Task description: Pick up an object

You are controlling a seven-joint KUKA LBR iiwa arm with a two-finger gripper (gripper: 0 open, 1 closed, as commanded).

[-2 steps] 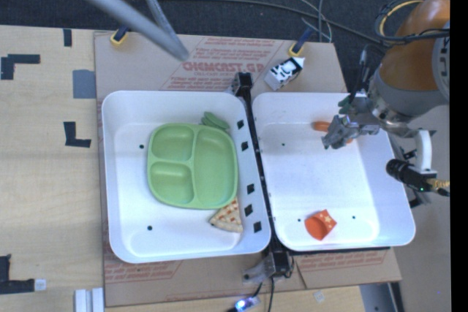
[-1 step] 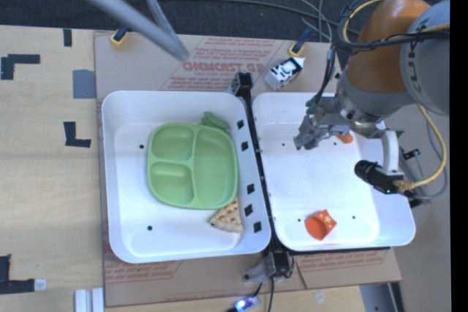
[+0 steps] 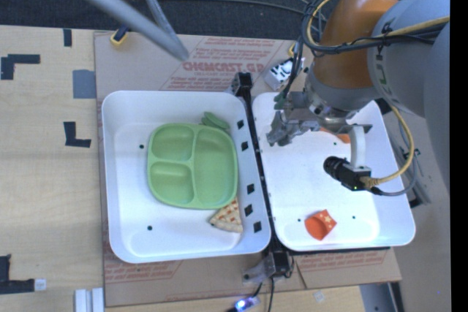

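Judging by the layout, nothing is yet lifted: the end effector [image 3: 281, 129] is hung low in the right bin [image 3: 395, 230], its opening indiscernible, while an orange object [image 3: 319, 223] is left well below it.

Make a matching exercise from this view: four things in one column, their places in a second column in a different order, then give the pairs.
Things:
1. green divided plate
2. orange object
3. waffle-patterned wedge
4. gripper

Places:
A. near front edge of the right bin
B. over the right bin's back left part
C. middle of the left bin
D. left bin, at the plate's front right corner

Pairs: 1-C, 2-A, 3-D, 4-B
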